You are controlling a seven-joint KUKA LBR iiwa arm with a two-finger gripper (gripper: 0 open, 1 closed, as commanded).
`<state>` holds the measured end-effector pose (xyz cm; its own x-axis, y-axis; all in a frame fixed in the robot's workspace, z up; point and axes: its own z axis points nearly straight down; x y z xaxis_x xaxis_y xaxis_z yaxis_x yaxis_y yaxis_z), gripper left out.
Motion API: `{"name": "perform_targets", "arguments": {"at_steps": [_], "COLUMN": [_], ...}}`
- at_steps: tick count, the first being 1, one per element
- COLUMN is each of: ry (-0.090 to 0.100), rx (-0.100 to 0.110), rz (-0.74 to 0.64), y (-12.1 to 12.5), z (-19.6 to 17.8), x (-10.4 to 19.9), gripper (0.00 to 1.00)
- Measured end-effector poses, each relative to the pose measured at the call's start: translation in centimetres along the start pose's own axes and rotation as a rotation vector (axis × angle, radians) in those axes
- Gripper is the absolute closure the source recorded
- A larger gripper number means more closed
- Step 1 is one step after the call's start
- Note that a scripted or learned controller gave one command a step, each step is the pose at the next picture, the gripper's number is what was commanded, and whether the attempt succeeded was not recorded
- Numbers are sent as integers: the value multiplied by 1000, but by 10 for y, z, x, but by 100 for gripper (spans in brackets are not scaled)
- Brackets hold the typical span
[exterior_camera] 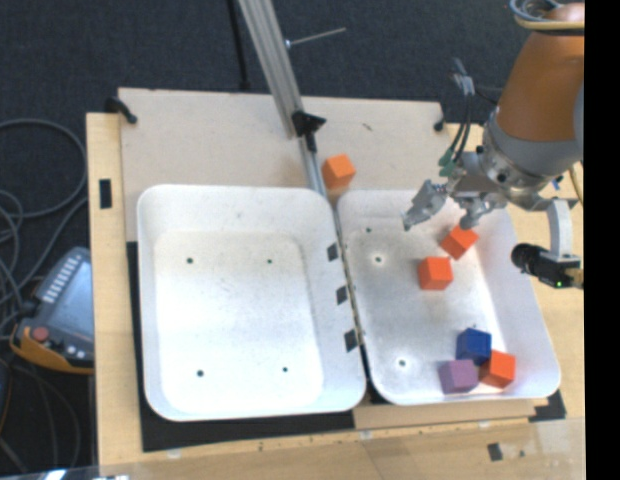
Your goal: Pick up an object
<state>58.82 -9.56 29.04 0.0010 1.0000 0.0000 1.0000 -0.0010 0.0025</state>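
My gripper (pixel 445 212) hangs over the upper part of the right bin (pixel 390 268), its two grey fingers spread apart. A small orange block (pixel 458 240) lies tilted just below the right finger; I see nothing clamped between the fingers. A second orange block (pixel 435 272) rests on the bin floor a little lower. In the bin's near right corner sit a blue block (pixel 474 344), a purple block (pixel 457 375) and another orange block (pixel 500 368), close together.
The left bin (pixel 240 298) lies beside the right one. An orange cube (pixel 337 171) sits on the bench behind the bins, next to a slanted aluminium post (pixel 275 58). Cables and a handheld pendant (pixel 55 308) lie at the far left.
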Motion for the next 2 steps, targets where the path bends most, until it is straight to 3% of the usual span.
{"name": "perform_targets", "arguments": {"at_steps": [1,2], "ry": [-4,-1], "rx": [9,6], "rz": [6,0], "y": [-5,7], "z": [78,194], "x": [-79,-89], "gripper": [0,0]}}
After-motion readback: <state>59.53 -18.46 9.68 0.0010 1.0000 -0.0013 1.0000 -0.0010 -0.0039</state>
